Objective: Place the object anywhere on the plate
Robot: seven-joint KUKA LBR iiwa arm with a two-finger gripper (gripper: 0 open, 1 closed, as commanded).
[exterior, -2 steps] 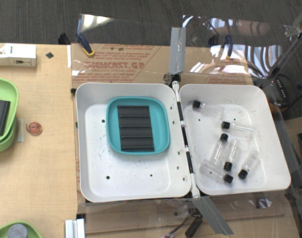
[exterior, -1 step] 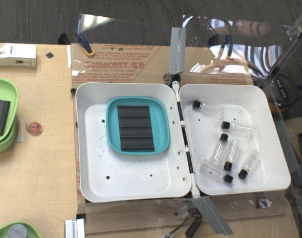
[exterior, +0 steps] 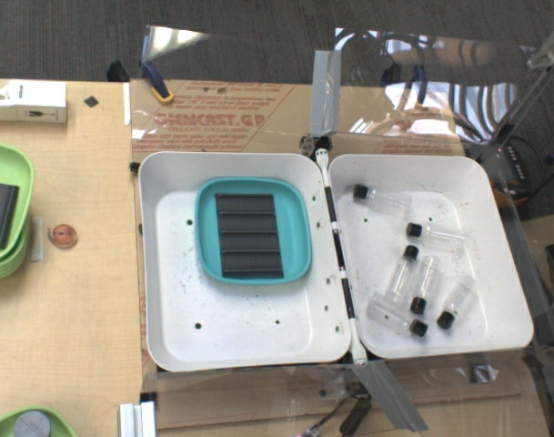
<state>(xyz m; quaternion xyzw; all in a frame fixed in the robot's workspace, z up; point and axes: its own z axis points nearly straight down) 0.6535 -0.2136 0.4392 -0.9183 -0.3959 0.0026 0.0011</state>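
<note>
- A teal plate [exterior: 254, 230] with a dark ridged insert sits in the left bin [exterior: 167, 326].
- Several clear tubes with black caps [exterior: 413, 276] lie scattered in the right bin [exterior: 495, 326], well apart from the plate.
- A green dish [exterior: 8, 212] rests on the wooden bench [exterior: 67, 335] at far left.

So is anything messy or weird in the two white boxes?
A little. In the right bin, the clear tubes with black caps lie scattered, pointing every which way, some touching. In the left bin, the teal plate sits neatly, with a dark ridged block on it. Nothing looks spilled or broken.
</note>
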